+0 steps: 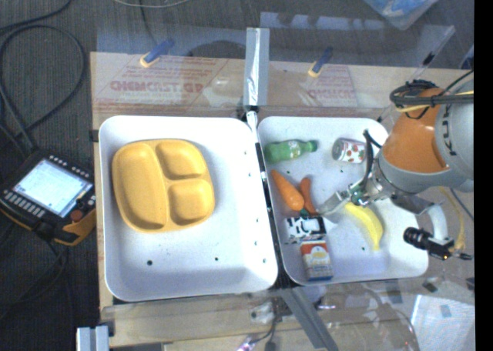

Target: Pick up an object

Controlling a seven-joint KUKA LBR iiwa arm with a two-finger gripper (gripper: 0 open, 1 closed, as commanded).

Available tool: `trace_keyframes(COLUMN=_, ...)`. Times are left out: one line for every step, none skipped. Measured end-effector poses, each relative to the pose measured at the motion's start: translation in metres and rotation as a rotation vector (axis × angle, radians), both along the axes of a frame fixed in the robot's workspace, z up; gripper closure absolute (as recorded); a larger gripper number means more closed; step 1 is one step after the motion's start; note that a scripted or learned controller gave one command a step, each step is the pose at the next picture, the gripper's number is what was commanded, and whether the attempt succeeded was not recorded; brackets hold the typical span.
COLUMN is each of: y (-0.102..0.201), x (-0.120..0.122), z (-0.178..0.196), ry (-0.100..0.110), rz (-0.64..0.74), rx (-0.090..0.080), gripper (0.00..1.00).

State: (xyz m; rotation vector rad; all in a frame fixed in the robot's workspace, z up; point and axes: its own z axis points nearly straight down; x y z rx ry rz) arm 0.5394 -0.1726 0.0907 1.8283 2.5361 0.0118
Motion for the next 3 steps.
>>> trace_keyframes(y=0.001, x=0.002, z=0.01, ry=-0.004, rz=0.001, rx=0.0, gripper=1.0)
trace_keyframes(y=0.001, x=0.002, z=0.01, ry=-0.004, rz=0.001, rx=0.0, gripper=0.0)
trace_keyframes(y=-0.008, x=-0.011, z=0.0, ry=0.0, rz=0.153, rx=-0.005, gripper=0.0)
